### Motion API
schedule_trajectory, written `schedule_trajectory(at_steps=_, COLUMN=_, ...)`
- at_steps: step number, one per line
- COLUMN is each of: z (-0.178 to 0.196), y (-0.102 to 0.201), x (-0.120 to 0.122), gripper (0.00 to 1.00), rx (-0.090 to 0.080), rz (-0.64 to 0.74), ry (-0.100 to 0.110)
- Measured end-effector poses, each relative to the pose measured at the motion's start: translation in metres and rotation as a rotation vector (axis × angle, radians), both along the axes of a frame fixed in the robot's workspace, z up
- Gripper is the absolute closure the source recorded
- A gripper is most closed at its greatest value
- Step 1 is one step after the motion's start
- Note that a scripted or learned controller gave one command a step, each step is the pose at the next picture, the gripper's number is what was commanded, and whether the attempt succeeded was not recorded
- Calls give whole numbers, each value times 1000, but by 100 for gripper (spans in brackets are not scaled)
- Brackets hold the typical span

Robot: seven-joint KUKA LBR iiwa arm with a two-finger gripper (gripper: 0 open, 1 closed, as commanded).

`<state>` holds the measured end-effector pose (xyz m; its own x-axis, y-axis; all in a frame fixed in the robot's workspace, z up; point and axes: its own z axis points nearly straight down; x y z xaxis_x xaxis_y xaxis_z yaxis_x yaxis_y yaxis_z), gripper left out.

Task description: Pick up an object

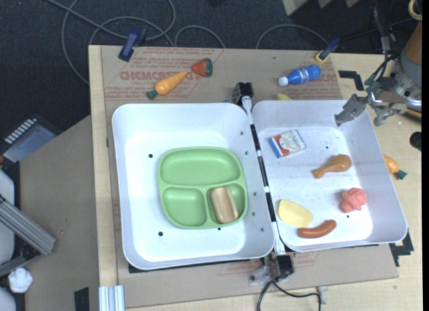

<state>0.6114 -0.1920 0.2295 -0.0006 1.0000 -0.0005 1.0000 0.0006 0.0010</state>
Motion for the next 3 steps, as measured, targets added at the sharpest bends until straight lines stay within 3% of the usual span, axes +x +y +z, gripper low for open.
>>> schedule_trajectory(at_steps=1, z=-100, y=-22, x=-32, gripper=0, rx=1, rz=-1, ry=3)
schedule_trajectory(at_steps=2, z=-145, y=-3, x=-26, gripper=0, rx=2, rz=0, ry=3)
schedule_trajectory(at_steps=3, z=-135, y=-3, x=-25, gripper=100, rx=0, rz=0, ry=0)
